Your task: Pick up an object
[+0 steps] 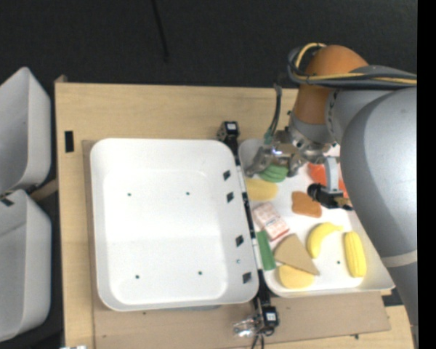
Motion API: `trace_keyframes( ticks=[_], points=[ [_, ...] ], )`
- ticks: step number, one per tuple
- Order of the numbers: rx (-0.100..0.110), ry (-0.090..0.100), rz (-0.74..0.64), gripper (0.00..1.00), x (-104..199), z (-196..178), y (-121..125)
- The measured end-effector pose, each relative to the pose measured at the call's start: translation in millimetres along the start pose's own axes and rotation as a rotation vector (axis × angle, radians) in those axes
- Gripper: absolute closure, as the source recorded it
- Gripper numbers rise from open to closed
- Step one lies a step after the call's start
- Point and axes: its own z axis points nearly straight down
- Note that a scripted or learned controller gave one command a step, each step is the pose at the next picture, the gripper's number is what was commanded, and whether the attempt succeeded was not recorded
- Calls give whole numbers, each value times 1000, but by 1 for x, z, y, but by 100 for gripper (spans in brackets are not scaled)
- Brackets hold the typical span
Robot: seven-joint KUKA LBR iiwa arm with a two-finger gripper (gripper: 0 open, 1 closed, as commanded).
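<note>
Gripper (pixel 275 160) low at far end of right bin (pixel 334 286), over green toy (pixel 274 172) w/ yellow piece (pixel 261 189) just beside, presumably lining up a pick; grip state: can't tell.

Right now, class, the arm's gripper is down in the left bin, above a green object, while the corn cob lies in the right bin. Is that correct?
Not quite. The camera view shows the gripper down in the right bin, not the left one, at its far end above the green object. The corn cob does lie in the right bin.
</note>
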Motion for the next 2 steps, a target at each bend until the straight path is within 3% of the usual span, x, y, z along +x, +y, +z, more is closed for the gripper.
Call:
trace_keyframes(
  ticks=[1, 2],
  points=[
    [-2, -1, -1, 100, -3, -13, 1],
    [1, 1, 0, 100, 2, -44, 0]
  ],
)
